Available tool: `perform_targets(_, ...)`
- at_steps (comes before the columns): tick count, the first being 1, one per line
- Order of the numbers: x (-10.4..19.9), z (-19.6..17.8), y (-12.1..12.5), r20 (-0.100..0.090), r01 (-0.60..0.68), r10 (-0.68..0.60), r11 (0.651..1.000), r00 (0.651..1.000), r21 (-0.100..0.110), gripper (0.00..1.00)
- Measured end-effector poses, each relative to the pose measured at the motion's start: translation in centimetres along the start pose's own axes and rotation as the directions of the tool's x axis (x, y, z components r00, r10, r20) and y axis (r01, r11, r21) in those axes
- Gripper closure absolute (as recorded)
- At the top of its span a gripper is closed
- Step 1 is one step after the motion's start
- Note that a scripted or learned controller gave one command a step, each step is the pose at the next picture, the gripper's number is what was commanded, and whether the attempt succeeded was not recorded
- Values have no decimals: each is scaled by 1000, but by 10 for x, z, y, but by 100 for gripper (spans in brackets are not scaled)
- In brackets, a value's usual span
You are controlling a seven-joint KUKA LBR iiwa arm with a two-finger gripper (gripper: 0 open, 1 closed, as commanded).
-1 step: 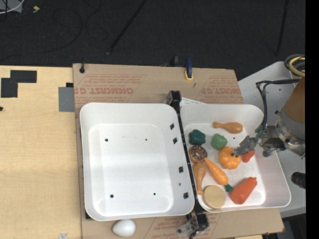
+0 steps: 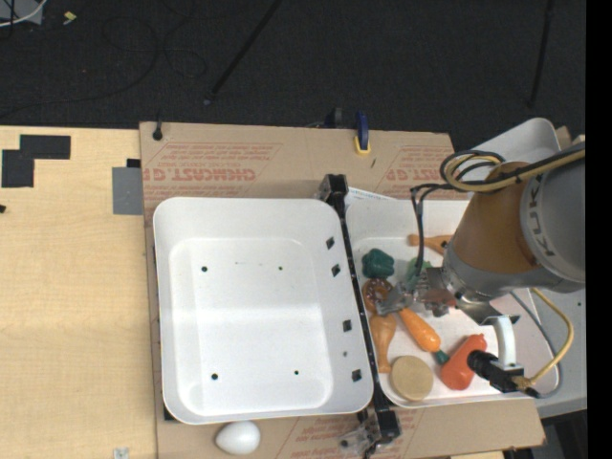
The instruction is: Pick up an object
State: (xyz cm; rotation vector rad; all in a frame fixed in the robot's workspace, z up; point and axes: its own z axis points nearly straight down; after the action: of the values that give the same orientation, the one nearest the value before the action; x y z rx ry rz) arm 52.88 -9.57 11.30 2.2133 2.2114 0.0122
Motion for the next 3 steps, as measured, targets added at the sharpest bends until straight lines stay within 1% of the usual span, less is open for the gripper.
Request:
perform_targets(1,-1,-7,-1,-3,-6,6,1000,1000,6,100)
perform_targets(2,-1,10,3,-4,-4,5,1000,1000,18,100)
perform_targets(3,0,-4,19,-4,1,-1,1000,1000,16,100)
